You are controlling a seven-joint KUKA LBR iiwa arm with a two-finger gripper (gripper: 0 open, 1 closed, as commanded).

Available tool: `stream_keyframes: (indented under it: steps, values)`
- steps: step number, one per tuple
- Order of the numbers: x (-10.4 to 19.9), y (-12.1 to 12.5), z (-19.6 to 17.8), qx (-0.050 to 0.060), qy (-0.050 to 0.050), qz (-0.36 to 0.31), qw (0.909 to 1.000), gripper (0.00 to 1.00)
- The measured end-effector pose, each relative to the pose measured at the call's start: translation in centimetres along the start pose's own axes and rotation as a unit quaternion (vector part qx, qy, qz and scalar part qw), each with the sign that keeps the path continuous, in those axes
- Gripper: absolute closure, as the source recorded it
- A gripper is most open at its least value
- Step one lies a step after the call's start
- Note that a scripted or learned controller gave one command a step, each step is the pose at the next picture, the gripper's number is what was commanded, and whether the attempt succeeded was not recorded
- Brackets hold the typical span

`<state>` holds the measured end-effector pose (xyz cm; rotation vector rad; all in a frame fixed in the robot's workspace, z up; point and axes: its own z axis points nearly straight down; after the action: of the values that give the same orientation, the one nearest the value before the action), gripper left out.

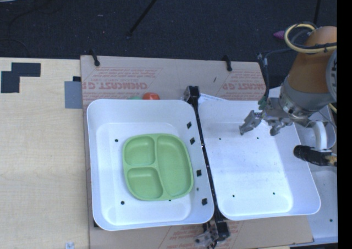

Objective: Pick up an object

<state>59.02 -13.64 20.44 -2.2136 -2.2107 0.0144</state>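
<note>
My gripper (263, 124), open and holding nothing, hangs near the right white bin's (286, 198) top edge. The green 3-part plastic plate (158, 166) lies in the left white bin (104, 132).

Pale green divided tray (158, 166) seen in left white bin (104, 198). Right white bin (297, 201) marked by small dark dots. Brown cardboard (165, 80) printed with red lettering. Red-orange object (150, 97) at far rim. Counter (38, 160) light wood, black and grey patches. Arm (313, 72) orange, grey.

One fixed camera looks down slantwise on both bins (104, 132).
</note>
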Motion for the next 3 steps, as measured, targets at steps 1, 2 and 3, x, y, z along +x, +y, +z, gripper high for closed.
stream_keyframes:
  steps: [1,2,3]
  values:
    - [0.0,0.3,-0.7,-0.006,-0.001,-0.001,1.0000,0.00]
    - [0.0,0.6,5.6,-0.004,-0.001,-0.001,1.0000,0.00]
    - [0.8,0.4,11.8,-0.004,0.000,-0.001,1.0000,0.00]
